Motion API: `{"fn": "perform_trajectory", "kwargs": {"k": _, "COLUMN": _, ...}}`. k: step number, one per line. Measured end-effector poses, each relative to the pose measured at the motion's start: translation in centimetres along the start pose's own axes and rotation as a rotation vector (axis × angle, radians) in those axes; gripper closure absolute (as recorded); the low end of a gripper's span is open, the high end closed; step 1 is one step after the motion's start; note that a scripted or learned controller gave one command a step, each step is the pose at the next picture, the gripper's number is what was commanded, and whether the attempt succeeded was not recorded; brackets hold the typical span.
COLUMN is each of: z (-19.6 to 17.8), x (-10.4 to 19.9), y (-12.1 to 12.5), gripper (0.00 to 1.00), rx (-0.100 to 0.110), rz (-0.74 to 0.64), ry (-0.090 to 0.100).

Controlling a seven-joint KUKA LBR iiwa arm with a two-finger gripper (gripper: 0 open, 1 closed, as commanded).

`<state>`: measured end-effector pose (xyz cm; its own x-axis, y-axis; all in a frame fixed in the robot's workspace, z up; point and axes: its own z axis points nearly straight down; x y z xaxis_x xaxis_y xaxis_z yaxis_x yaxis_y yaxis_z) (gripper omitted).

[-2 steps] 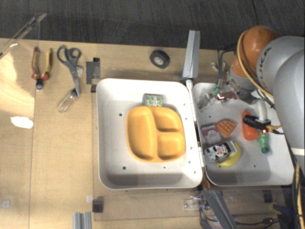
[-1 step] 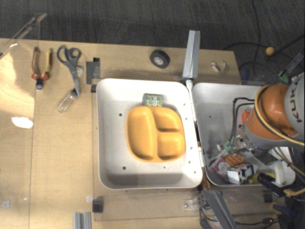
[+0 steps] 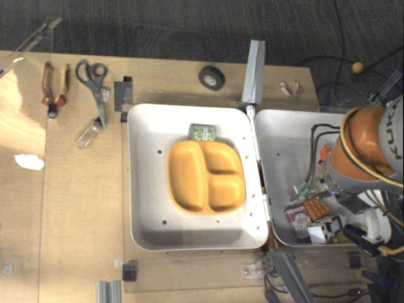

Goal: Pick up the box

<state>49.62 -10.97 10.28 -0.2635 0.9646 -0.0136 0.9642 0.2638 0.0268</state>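
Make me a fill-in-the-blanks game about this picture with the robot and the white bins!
1. The yellow tray lies in the ____ bin.
2. The scissors lie on the bench, ____ the bins.
3. The arm has an ____ band.
4. The black tape roll sits on the ____.

Missing words: left; outside; orange; bench

A single camera is fixed above the wooden bench point(image 3: 69, 188) and looks down on it at a slight slant, far enough off to take in both white bins. The left bin point(image 3: 148, 169) sits near mid-frame, the right bin point(image 3: 284, 156) beside it runs toward the right edge, and dark carpet point(image 3: 158, 11) lies beyond the bench's far edge.
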Motion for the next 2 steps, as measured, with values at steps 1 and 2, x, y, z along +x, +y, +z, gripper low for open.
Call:
{"fn": "perform_trajectory", "kwargs": {"k": 1, "z": 0.0, "x": 0.0, "y": 0.0, "gripper": 0.00, "rx": 0.000, "rz": 0.000, "ry": 0.000}}
{"fn": "perform_trajectory", "kwargs": {"k": 2, "z": 1.2, "x": 1.9, "y": 0.1, "gripper": 0.00, "rx": 0.010, "rz": -0.013, "ry": 0.003}}
